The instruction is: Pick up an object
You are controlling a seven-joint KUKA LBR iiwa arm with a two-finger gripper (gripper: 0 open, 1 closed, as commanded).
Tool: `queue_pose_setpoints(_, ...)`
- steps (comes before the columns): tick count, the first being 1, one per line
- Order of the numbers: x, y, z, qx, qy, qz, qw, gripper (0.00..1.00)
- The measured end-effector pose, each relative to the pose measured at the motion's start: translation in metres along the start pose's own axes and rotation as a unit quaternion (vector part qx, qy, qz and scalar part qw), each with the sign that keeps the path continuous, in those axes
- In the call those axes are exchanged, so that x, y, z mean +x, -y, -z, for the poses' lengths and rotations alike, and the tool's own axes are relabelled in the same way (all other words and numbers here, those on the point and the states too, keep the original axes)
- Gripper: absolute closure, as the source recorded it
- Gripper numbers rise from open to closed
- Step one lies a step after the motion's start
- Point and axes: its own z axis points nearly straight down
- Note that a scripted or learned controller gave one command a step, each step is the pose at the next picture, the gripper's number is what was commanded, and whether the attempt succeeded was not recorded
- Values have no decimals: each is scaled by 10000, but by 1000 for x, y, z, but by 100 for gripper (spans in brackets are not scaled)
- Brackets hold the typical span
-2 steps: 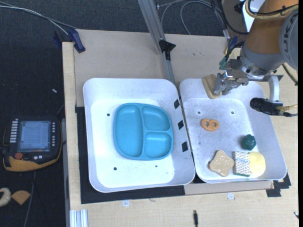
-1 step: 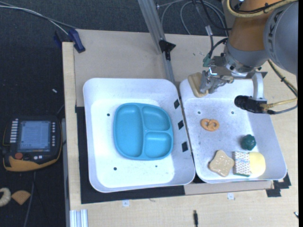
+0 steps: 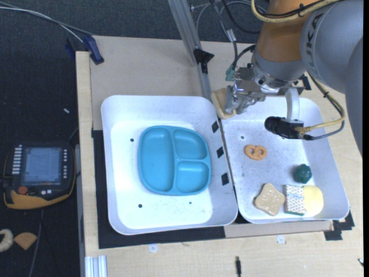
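**Gripper over right bin's far-left corner; pretzel is the nearest pick**

The arm reaches in from the right and ends above the right bin. The left bin holds just a blue divided plate (not a likely target; wide and flat).

The gripper sits at the right bin's far-left corner, close to the wall shared by the two bins. Its opening can't be read from this angle, and nothing is seen held in it.

Loose items in the right bin:
- yellow round piece, near-right corner
- tan cracker, near edge
- patterned block, between those two and touching the yellow piece; possibly a sponge, too small to tell
- green ball, just above the block
- pretzel, alone mid-bin

The pretzel lies toward the near edge from the gripper and slightly right, closer than anything else. Its long axis runs roughly left-right in view.

There is bare bin floor all around it, well apart from the walls and from the near-edge cluster. Judgement: a short move toward the near edge, then down, with the shared wall on the left the only edge to mind.
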Motion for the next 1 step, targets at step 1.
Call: queue_pose_setpoints(1, 57, -7, -6, 3, 5, -3, 10000, 100)
